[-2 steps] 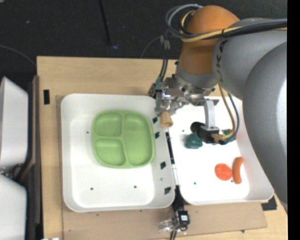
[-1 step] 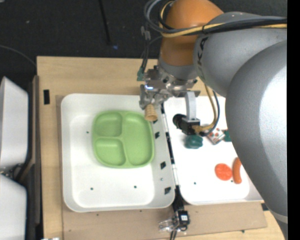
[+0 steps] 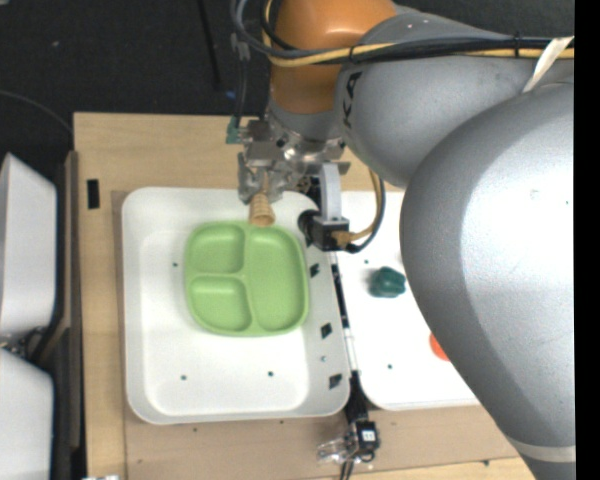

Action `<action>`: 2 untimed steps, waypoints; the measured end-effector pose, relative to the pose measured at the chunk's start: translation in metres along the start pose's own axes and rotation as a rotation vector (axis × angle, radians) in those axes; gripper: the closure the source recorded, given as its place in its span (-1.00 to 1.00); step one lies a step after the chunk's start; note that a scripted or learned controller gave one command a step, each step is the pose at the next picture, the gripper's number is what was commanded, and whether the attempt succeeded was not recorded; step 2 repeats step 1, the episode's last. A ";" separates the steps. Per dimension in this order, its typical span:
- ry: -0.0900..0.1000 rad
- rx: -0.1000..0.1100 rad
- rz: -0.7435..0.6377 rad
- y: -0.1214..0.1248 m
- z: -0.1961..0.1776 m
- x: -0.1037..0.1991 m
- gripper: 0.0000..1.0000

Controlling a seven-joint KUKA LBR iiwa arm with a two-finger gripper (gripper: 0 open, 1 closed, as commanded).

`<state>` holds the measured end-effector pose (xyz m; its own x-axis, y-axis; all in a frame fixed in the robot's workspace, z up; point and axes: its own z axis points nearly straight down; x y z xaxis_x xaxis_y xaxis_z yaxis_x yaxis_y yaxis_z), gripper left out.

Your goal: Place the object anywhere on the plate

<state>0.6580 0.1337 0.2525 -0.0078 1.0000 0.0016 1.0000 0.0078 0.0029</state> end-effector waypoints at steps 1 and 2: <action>-0.003 0.002 0.004 -0.001 0.000 -0.004 -1.00; -0.003 0.002 0.004 -0.001 0.000 -0.004 -1.00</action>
